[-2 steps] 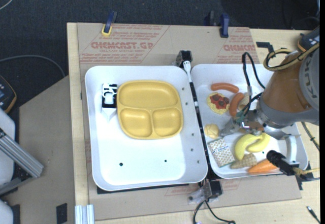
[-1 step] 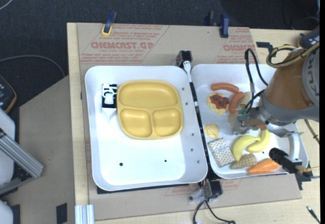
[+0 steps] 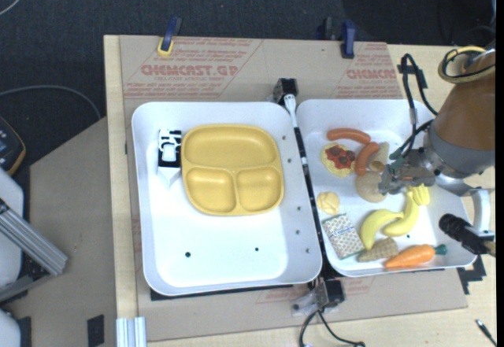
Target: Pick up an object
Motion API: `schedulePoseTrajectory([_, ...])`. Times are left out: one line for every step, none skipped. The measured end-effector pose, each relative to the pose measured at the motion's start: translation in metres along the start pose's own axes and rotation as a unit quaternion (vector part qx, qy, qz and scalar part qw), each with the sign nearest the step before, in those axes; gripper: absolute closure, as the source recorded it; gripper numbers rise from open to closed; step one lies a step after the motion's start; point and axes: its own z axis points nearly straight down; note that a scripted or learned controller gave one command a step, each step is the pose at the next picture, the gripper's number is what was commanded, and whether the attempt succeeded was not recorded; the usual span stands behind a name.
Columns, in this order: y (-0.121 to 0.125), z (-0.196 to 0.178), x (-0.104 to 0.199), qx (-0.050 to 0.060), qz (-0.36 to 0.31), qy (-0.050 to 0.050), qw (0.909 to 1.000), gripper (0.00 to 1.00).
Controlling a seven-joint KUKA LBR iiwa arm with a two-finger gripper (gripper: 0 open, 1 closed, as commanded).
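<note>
- My gripper [image 3: 391, 177]: low in the right bin [image 3: 315, 121]; whether open or closed, I cannot tell.
- Directly beneath me: tan round item [image 3: 368, 188], beside a sausage [image 3: 367, 156].
- Near: pizza slice [image 3: 339, 158], second sausage [image 3: 348, 134], bananas [image 3: 390, 221].
- Farther: carrot [image 3: 410, 256], small cookie [image 3: 327, 201], patterned packet [image 3: 343, 234].
- Left bin [image 3: 228, 259]: yellow divided tray [image 3: 232, 167].

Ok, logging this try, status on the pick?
End effector low in right bin, over tan food piece. Grip not visible. Sausages, bananas crowd close.
</note>
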Motion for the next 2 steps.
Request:
schedulePoseTrajectory([0.007, -0.061, -0.006, -0.001, -0.001, 0.0, 1.0, 1.0])
schedulePoseTrajectory([0.008, -0.076, -0.007, 0.001, -0.001, 0.001, 1.0, 1.0])
